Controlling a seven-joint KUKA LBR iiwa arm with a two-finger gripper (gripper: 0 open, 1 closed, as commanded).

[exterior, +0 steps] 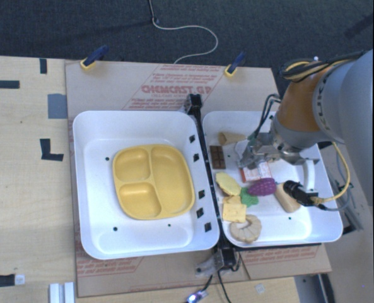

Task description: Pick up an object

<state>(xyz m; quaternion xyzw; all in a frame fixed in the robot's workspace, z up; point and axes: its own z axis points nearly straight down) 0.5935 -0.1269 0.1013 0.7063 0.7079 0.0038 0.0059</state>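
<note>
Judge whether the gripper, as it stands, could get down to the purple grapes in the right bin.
Probably yes: the gripper sits just above the purple grapes, whose top is uncovered, though a cheese wedge and hot dog crowd the sides.

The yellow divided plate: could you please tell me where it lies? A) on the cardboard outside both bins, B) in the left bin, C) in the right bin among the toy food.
B: the yellow divided plate lies flat inside the left bin.
</note>
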